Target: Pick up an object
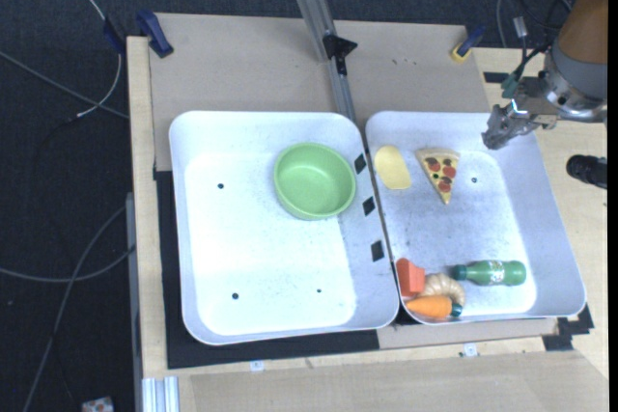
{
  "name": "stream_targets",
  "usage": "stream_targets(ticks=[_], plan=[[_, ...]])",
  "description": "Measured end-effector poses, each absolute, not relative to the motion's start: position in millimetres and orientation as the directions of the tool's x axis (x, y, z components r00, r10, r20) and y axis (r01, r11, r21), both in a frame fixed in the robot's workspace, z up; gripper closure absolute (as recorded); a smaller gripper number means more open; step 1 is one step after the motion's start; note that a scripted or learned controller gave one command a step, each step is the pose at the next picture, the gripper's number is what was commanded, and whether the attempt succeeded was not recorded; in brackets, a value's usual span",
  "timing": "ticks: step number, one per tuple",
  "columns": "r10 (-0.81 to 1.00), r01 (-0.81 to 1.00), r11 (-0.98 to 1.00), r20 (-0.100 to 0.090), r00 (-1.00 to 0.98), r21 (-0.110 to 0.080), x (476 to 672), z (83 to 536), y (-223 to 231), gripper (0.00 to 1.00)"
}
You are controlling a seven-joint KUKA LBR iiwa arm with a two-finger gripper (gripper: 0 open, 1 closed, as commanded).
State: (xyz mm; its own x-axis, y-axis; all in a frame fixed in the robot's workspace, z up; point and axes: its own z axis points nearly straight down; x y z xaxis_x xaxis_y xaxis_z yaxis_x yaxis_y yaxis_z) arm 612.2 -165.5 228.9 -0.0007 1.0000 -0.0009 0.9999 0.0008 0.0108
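Over the right bin's far rim hangs the gripper; grip state unclear

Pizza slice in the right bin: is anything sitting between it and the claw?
Nothing visible. The claw hangs over the bin's upper right rim, and bare white floor separates it from the pizza slice.

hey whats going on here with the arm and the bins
A grey robot arm reaches in from the right, its gripper hovering over the upper right edge of the right bin, holding nothing visible. That bin holds a pizza slice, a yellow piece, a green bottle and a carrot. The left bin holds a green bowl.
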Motion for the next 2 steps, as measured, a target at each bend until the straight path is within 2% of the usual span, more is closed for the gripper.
stream_targets(ticks=[1,2], plan=[[1.000,1.000,0.002,0.000,-0.002,0.008,613.7,270,-165,1.00],[1.000,1.000,0.005,0.007,-0.005,-0.011,598.9,257,-113,1.00]])
